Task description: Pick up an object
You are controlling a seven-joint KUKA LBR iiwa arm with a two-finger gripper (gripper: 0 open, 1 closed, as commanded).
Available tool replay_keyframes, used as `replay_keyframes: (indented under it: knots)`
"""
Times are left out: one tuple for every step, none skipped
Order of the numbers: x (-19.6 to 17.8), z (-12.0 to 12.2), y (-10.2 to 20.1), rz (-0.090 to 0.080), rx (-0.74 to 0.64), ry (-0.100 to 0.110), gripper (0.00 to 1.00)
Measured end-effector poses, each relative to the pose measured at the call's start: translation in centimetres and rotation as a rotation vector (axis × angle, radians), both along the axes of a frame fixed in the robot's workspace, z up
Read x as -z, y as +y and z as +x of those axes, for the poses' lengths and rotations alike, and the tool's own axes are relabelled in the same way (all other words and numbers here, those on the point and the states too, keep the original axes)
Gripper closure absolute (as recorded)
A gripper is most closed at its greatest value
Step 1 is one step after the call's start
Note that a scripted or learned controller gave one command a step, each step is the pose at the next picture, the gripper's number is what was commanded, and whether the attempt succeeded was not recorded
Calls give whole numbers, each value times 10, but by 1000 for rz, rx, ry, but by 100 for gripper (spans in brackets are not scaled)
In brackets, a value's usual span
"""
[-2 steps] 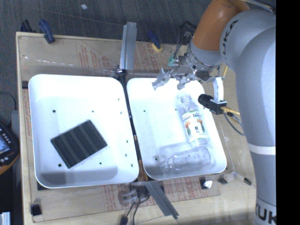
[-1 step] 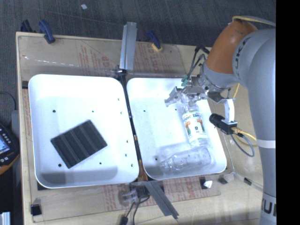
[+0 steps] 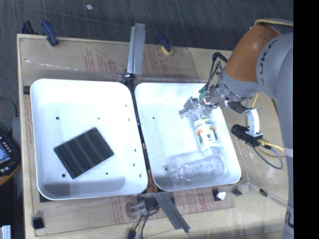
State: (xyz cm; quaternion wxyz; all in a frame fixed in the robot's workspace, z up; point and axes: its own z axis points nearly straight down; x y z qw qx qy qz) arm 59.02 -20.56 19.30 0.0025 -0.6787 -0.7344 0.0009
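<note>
1. A white plastic bottle with an orange-and-green label (image 3: 207, 133) lies in the right white bin (image 3: 154, 133), near its right wall.
2. The gripper (image 3: 195, 105) hangs just above the bottle's upper end (whether its fingers are open or closed, I cannot tell).
3. A clear plastic bottle (image 3: 197, 169) lies just below.
4. A dark ribbed rectangular pad (image 3: 83, 152) lies in the left white bin (image 3: 45, 98).

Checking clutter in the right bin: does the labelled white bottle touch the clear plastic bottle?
Touching: in the camera view the white bottle's lower end meets the clear bottle, no gap showing.

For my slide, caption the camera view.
Gripper above a labelled bottle in the right bin; a dark ribbed slab lies left.
</note>
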Motion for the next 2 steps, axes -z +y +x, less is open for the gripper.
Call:
replay_keyframes:
  knots:
    - [18, 16, -2, -3, -94, -5, 0]
    - [12, 26, -3, -3, -133, -7, 0]
